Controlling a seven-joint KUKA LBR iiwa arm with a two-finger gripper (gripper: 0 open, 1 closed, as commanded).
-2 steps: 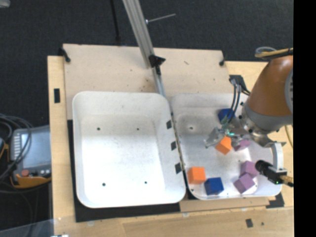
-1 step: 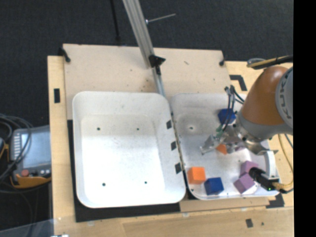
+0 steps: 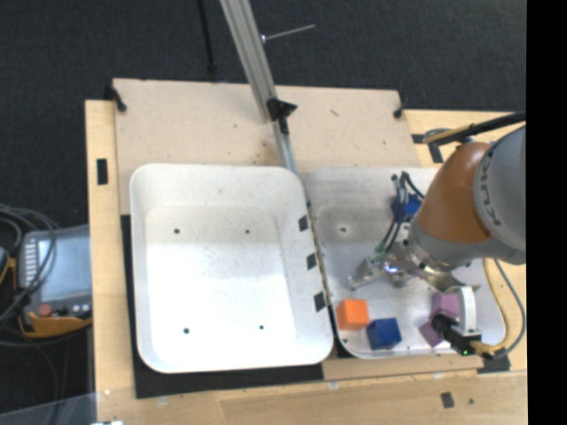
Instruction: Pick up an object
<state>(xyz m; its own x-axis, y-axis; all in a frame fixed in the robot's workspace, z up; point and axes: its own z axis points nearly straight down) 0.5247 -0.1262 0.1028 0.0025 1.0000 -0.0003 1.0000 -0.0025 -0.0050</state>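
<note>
The arm enters from the right side of the bench (image 3: 221, 122) and reaches down into the right bin (image 3: 354, 202). Its orange band (image 3: 454, 193) sits above the wrist, over the middle right of that bin. The gripper (image 3: 376, 271) hangs over the bin's centre; whether it is wide, narrow, or holding anything cannot be told from this view. Nothing is seen between its tips.

3 small objects lie along the near edge of the right bin. An orange block (image 3: 354, 312) sits near the near left corner, roughly square in outline with no clear long axis. A blue block (image 3: 384, 333) lies just beside it, towards the near edge, also squarish and turned slightly askew. A purple object (image 3: 443, 312) lies towards the near right corner, partly hidden by the wrist hardware; its axis cannot be judged.

The orange block lies near the gripper, apart from it. The left bin (image 3: 221, 264) stands alongside, touching the right bin's left edge.
</note>
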